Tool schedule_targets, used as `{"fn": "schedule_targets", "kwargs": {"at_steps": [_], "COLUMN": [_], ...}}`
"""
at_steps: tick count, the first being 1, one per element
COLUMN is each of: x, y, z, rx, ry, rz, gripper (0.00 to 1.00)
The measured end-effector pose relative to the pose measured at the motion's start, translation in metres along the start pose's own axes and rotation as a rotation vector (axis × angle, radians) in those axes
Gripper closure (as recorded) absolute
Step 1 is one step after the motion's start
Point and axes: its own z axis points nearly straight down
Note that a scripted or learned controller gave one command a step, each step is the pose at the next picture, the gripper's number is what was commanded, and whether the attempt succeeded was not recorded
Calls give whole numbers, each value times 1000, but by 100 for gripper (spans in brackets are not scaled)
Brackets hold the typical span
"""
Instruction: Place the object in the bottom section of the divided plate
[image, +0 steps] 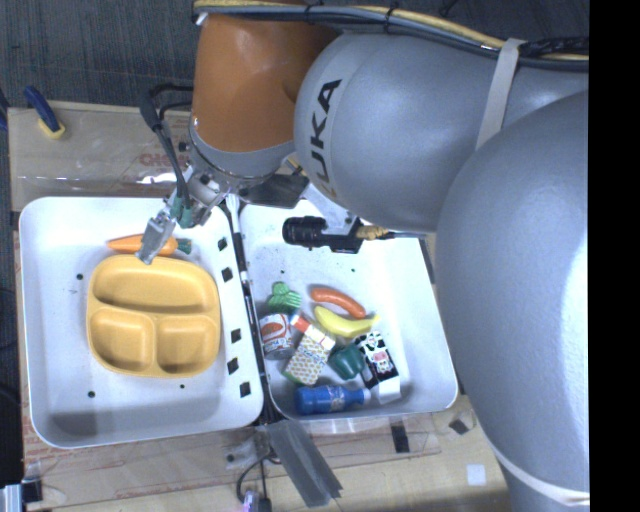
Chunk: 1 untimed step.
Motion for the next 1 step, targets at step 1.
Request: {"fn": "schedule_targets", "kwargs": {"at_steps": [1], "x": [0], "y": [1], "z": [-10], "rx": [0], "ry": [0], "rz": [-3], "gripper": [100]}}
